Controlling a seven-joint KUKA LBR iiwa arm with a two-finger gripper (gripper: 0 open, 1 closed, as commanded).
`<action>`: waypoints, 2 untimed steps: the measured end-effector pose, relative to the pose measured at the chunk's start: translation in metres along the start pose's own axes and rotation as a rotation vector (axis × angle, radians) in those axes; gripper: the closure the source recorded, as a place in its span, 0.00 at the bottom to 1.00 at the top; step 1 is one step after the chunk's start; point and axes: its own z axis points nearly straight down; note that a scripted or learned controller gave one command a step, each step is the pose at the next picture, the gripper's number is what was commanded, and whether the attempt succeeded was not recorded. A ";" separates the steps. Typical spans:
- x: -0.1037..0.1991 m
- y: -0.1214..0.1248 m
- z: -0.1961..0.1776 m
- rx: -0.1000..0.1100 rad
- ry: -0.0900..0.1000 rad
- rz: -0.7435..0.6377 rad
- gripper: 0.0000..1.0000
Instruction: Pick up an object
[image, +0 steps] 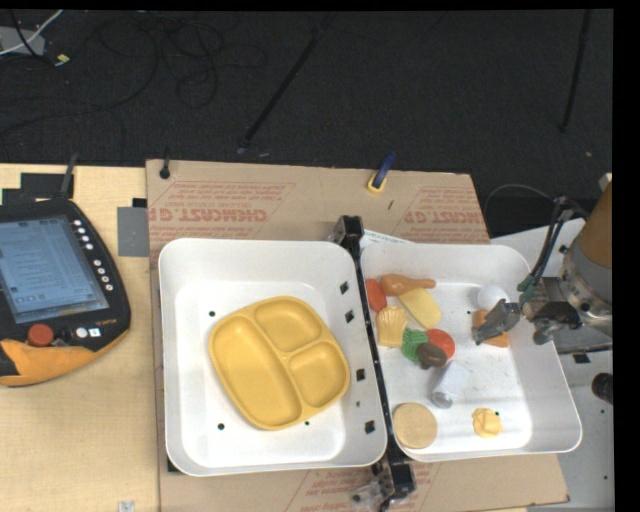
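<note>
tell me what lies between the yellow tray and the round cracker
In the camera view, the black divider clips where the two bins meet lie between the yellow tray and round cracker.

A: Which colours are in the left bin (190, 300)?
B: The bin is white, and the divided plate (278, 360) in it is yellow.
A: And in the right bin (545, 400)?
B: It is also white. There is an orange carrot (405, 284), a red and green toy (430, 346), a pale yellow piece (487, 421) and a tan round cookie (415, 424).
A: The table (80, 430)?
B: Light wood, with brown cardboard (300, 205) printed in red letters
</note>
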 end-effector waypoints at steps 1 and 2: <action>0.000 0.002 -0.005 -0.012 -0.002 -0.002 0.00; -0.007 -0.002 0.043 -0.005 0.000 -0.002 0.00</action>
